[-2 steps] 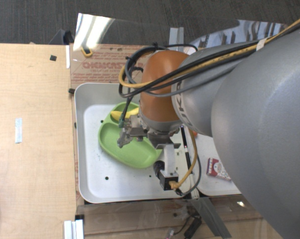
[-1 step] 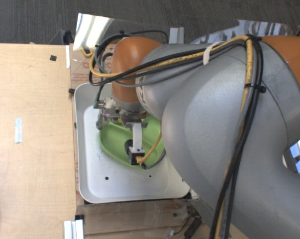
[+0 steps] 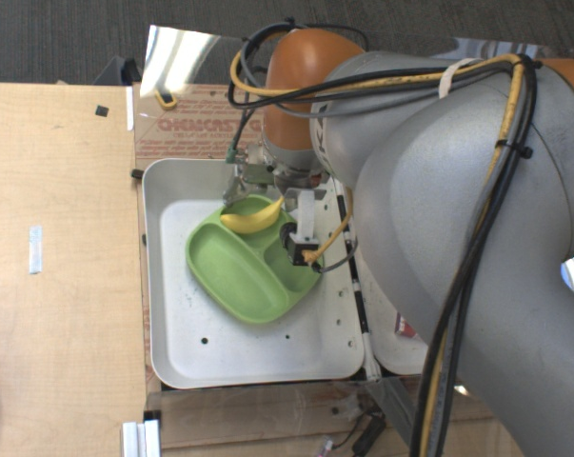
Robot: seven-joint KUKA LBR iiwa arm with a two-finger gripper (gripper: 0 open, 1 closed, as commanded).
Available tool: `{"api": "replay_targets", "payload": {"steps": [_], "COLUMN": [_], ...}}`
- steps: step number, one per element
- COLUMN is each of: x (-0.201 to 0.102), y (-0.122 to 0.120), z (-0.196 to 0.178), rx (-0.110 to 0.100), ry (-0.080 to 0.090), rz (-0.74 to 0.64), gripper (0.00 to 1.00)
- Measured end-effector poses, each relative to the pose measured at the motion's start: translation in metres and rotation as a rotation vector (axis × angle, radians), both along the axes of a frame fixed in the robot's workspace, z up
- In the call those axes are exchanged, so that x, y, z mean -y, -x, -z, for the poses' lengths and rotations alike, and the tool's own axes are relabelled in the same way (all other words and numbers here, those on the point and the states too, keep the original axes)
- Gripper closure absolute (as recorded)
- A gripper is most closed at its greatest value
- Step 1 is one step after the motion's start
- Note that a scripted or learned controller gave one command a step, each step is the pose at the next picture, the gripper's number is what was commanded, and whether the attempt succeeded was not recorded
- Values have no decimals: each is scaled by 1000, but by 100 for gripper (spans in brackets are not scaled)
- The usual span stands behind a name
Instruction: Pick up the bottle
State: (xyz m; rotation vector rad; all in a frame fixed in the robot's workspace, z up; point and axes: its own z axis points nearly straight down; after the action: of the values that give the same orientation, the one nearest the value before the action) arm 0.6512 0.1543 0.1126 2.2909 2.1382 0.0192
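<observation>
Tool [image 3: 253,190] is hanging low over the far end of the white plastic bin [image 3: 267,355], above a yellow banana [image 3: 251,219] lying on a green divided plastic plate [image 3: 244,274]. Whether it is apart or together I cannot tell. I cannot make out a bottle, so its weight and best grip are staying unjudged.

A bulky, smooth grey robot arm [image 3: 439,208] with an orange band [image 3: 301,74] above its wrist, black and yellow cables [image 3: 477,255] draped over its casing and held by a white tie [image 3: 447,79].
</observation>
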Motion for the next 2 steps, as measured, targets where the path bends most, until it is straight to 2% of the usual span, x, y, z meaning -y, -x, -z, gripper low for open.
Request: {"api": "replay_targets", "payload": {"steps": [1, 2], "x": [-72, 23], "y": [-11, 58], "z": [17, 22], "rx": [-2, -16], "ry": [3, 5], "rz": [33, 56], "gripper": [0, 0]}}
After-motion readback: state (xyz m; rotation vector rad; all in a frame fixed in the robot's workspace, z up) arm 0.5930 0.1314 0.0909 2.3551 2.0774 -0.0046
